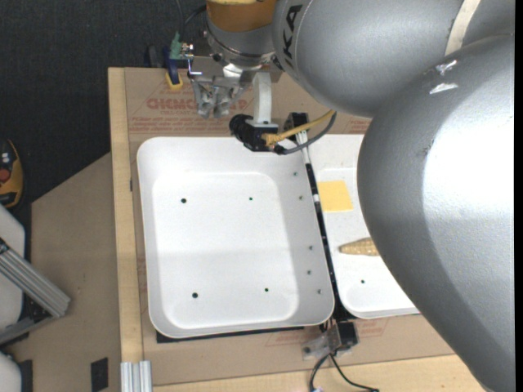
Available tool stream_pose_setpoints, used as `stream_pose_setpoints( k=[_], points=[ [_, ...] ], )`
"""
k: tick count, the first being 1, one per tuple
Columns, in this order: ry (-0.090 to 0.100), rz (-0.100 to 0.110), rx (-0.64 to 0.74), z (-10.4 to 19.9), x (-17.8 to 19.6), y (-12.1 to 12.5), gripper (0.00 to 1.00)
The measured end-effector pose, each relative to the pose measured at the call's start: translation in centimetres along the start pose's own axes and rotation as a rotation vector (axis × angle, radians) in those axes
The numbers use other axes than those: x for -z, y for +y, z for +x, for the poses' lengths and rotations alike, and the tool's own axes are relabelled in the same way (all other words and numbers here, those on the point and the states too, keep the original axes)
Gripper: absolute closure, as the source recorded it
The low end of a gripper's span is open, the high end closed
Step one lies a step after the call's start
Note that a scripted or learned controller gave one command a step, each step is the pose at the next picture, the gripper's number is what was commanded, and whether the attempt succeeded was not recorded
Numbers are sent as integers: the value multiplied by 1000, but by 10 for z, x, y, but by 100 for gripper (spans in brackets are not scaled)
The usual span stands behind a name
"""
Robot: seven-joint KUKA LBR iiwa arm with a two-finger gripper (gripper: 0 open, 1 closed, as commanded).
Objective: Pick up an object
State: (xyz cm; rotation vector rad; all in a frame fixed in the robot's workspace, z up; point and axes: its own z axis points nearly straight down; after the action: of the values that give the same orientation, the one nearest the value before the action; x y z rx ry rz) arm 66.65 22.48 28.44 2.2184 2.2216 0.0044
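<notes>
A flat yellow square [335, 195] lies in the right bin [372, 303], close to the divider between the bins. Nearer the front, a thin tan piece [359, 248] pokes out from under the arm, which hides its right end. My gripper [214, 101] hangs over the bench just behind the back rim of the left bin [149, 219], well up and left of both objects. I see nothing held in it.
The grey arm covers most of the right bin and the right of the view. A black cable with a yellow end [260, 135] hangs over the left bin's back right corner. Brown bench board [127, 137] surrounds the bins.
</notes>
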Motion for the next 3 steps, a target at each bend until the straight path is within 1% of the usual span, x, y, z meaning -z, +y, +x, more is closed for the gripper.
stream_pose_setpoints(
  k=[3],
  points=[
    [0,0,0,0,23,0,100]
  ],
)
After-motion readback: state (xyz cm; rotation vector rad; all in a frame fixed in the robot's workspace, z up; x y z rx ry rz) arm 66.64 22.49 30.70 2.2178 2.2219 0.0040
